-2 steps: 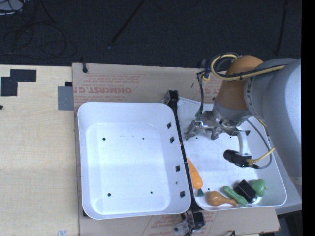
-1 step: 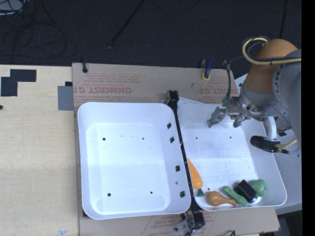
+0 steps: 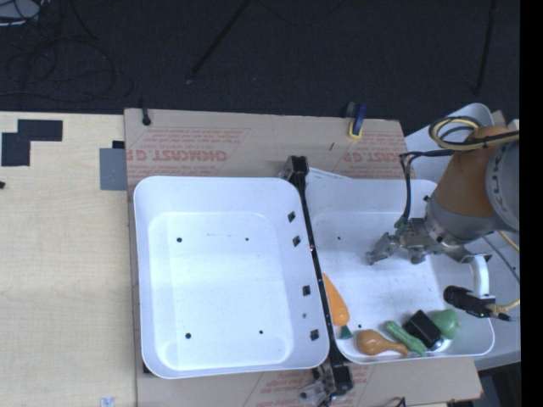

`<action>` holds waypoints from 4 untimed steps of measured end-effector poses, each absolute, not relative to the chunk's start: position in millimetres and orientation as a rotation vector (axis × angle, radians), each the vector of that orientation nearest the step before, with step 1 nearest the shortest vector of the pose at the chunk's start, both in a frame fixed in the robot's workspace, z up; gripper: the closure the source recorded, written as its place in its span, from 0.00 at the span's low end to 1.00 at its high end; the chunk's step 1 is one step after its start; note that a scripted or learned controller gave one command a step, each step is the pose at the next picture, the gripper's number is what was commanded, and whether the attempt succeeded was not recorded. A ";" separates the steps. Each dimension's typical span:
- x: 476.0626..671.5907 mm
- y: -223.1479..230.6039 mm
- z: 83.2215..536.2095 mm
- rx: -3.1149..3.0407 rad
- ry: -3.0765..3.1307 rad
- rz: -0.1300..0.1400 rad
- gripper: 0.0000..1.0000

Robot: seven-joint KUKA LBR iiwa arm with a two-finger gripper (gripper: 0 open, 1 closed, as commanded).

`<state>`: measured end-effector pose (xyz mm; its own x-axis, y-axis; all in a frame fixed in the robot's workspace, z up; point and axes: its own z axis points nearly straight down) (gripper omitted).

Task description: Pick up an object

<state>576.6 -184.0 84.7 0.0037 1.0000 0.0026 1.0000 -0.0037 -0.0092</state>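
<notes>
While the gripper hangs over the middle of the right bin, whether anything sits between its fingers cannot be told. All the objects lie along that bin's near edge: an orange carrot-like piece against the divider, a tan pear-shaped toy, a green stick, a black block and a green lump. Beside it sits the left bin.

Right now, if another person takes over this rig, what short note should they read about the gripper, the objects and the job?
Gripper: over the right bin, in its upper middle, nothing seen between its fingers; open or shut cannot be told.
Objects: all in the right bin's lower part. Carrot by the divider; tan gourd-shaped toy, green piece, black block and green round toy along the front wall.
Done: nothing picked up.
Left: grasp one object and lift it.
</notes>
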 end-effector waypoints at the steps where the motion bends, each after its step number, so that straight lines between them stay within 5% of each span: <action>1: 613.6 -157.2 87.6 -2.218 -2.224 -0.001 0.00; 2: 626.2 -182.8 88.0 -2.222 -2.222 0.001 0.00; 3: 644.7 -140.6 87.8 -2.217 -2.225 0.000 0.00; 4: 643.4 -93.7 87.1 -2.214 -2.222 0.002 0.00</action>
<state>643.4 -93.7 87.1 -0.0035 1.0000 0.0023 1.0000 0.0035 -0.0042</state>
